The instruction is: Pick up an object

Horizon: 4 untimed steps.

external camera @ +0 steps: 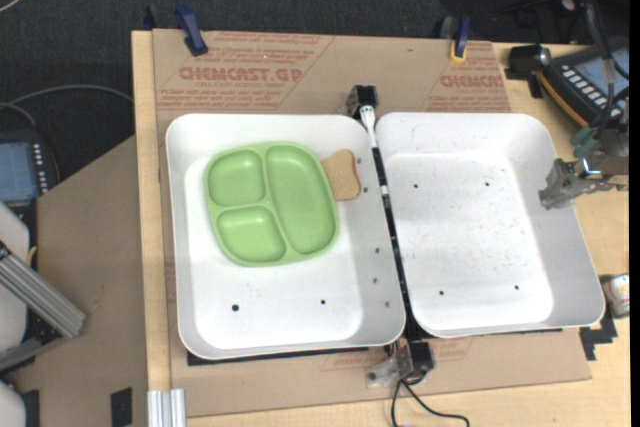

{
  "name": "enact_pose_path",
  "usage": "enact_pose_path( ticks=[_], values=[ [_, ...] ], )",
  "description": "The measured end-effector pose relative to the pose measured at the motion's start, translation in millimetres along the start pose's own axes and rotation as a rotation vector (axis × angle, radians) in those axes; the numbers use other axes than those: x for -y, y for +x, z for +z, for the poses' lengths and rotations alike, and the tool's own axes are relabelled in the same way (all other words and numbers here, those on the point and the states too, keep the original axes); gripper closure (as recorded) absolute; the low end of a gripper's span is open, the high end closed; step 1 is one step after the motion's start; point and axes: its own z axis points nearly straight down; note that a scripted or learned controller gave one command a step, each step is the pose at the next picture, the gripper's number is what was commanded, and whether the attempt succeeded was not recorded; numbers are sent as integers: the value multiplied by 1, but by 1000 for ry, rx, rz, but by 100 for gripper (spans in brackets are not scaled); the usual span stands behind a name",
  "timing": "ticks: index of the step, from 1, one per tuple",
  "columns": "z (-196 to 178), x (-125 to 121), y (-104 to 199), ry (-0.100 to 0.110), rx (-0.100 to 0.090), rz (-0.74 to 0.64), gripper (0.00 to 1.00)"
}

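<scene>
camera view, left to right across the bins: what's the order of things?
left bin → green divided plate → tan slice at the plate's right edge → right bin → gripper at that bin's right rim.

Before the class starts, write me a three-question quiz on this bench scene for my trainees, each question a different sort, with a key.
1. True or false: the green divided plate lies in the right bin.
2. Multiple choice: the tan slab touches the plate's A) left edge B) right edge C) middle.
3. Fill in: the gripper is at the ____ edge of the right bin.

Key: 1 false, it lies in the left bin; 2 B; 3 right.
</scene>
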Motion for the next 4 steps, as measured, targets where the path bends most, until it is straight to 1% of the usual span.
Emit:
enact_pose_path(
  ticks=[1,2,3,4],
  values=[
    [-77,-9,-88,-23,11,5,100],
    [8,-1,-52,-5,0,-3,100],
    [-90,-26,-100,-27,12,1,100],
    [-13,0,-70,-6,0,-1,100]
  ],
)
